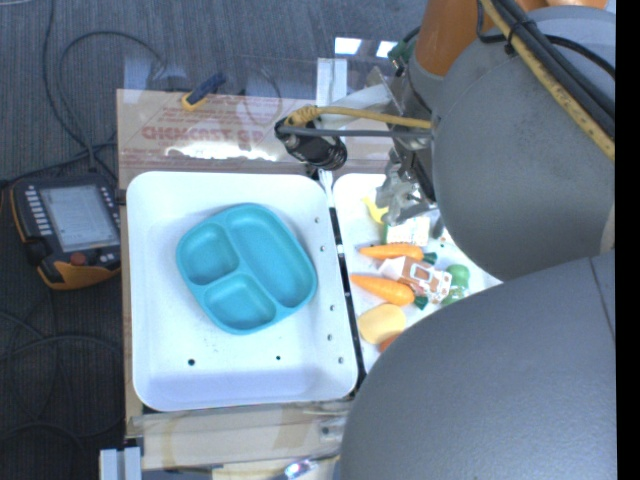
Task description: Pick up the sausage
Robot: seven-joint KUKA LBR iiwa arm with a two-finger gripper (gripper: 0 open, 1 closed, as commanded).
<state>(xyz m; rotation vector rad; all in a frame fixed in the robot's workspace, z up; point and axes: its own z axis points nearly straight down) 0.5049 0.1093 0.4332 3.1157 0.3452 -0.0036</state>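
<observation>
Hovering with the gripper (402, 196) right of the blue plate (245, 266), just above the carrots (385, 288), probably to search that crowded pile for the sausage; grip state impossible to tell.

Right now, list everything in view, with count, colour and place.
shallow white plastic bins: two, white, side by side on the bench.
blue divided plastic plate: one, blue, in the left bin.
orange toy carrots: two, orange, in the right bin.
small yellow toy piece: one, yellow, right bin, top.
green toy piece: one, green, right bin.
handheld control pendant: one, black and orange, on the floor at left.
grey robot arm: one, over the right bin.
pincer: one, above the right bin.
</observation>
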